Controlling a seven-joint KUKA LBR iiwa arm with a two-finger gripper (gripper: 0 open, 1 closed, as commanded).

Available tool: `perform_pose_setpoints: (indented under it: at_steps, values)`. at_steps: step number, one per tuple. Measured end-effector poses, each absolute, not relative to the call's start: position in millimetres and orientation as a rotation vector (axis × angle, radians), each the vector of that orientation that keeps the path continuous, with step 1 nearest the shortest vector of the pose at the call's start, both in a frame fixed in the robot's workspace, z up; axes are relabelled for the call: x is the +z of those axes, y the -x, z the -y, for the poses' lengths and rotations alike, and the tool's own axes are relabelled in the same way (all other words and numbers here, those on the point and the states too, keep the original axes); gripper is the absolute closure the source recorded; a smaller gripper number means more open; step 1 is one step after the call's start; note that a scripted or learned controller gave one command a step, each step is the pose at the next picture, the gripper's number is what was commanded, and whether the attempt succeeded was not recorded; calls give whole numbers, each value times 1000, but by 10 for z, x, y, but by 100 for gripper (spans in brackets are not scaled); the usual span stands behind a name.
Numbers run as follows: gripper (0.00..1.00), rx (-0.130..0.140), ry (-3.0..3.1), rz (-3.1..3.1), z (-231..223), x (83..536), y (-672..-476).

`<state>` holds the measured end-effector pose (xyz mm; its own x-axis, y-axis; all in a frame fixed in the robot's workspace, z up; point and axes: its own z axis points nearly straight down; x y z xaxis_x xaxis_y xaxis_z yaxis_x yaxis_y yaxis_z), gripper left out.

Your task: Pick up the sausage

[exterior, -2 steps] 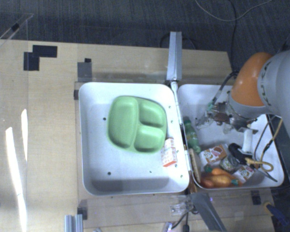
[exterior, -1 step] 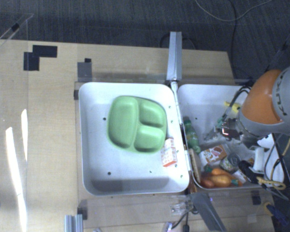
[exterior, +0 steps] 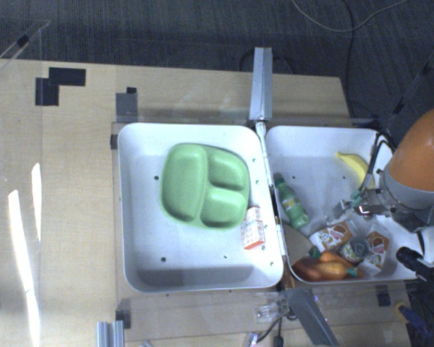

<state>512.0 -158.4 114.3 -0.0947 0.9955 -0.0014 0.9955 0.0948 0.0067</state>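
The sausage [exterior: 307,270] is a dark reddish-brown piece lying in the near left corner of the right bin [exterior: 315,147], against the front wall. An orange item [exterior: 334,269] touches its right end. My gripper [exterior: 352,210] reaches in from the right, under the orange-banded wrist [exterior: 422,157]. It hovers over the pile in the bin's near right part, up and to the right of the sausage and apart from it. Nothing is visibly held.
The right bin also holds a green bottle [exterior: 291,204] along its left wall, a yellow banana [exterior: 354,165] at the back, and several small packets [exterior: 347,243] under the gripper. The left bin [exterior: 141,215] has a green divided plate [exterior: 205,184] and a small red-and-white carton [exterior: 253,231].
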Motion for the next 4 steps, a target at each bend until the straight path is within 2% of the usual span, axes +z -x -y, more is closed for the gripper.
perform_pose_setpoints:
  at_steps: [1,2,3,4]
  values:
    - [0,11,-2208,-2222,1276,889,-5409]
    - [0,9,-2134,-2295,2037,876,-6068]
    - [0,7,-2193,-2239,2012,1913,-6287]
    - [0,10,-2495,-1900,1493,881,-5845]
